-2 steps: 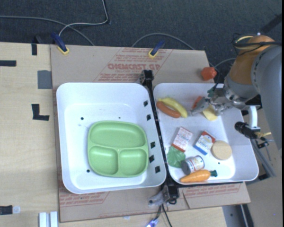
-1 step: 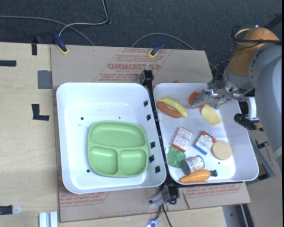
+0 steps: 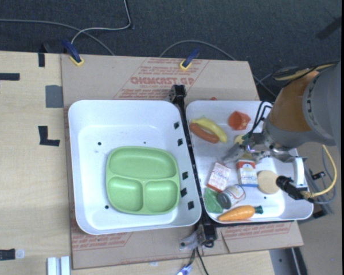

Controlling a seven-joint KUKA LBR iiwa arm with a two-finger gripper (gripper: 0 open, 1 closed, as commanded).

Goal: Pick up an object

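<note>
The right bin (image 3: 301, 213) holds several toy foods. A yellow banana (image 3: 214, 127) lies on a reddish sausage (image 3: 203, 133) at its back left, with a red tomato (image 3: 238, 120) beside them. Nearer the front lie a white and red packet (image 3: 219, 176), a small red-topped carton (image 3: 247, 173), a beige round piece (image 3: 267, 181), a round tin (image 3: 235, 193), a green item (image 3: 212, 201) and an orange carrot (image 3: 239, 213). My gripper (image 3: 245, 147) is low in this bin, just above the small carton and right of the banana. The view does not show anything held in it.
The left bin (image 3: 83, 122) holds a green divided plate (image 3: 143, 179). The arm's orange band (image 3: 292, 110) and grey body overhang the right bin's right side. A black clip (image 3: 178, 92) joins the bins at the back. Cardboard lies under both bins.
</note>
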